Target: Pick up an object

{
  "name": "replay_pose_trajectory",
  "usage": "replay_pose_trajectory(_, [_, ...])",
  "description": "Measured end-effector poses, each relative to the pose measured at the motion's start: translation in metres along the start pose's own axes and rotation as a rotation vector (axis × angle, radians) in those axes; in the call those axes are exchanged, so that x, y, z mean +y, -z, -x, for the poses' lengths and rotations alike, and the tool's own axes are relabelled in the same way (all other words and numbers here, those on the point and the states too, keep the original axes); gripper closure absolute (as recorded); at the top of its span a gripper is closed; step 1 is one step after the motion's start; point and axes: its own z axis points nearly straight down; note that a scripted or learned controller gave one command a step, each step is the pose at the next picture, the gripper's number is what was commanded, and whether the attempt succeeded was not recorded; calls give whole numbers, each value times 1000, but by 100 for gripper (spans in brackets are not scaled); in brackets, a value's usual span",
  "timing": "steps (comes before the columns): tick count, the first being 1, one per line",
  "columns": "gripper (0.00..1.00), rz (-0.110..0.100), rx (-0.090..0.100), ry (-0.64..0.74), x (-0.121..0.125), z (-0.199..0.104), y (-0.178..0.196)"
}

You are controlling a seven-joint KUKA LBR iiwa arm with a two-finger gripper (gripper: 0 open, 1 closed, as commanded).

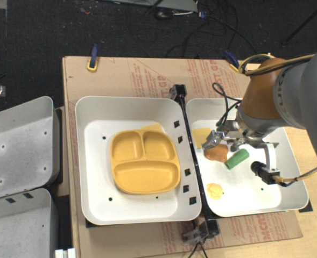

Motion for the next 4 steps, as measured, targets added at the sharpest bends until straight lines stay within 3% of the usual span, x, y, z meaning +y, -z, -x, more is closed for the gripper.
replay_pose_trajectory(1, [100, 6, -1, -1, 2, 0, 14])
replay_pose_trajectory(4, [100, 11, -2, 4, 17, 7, 151])
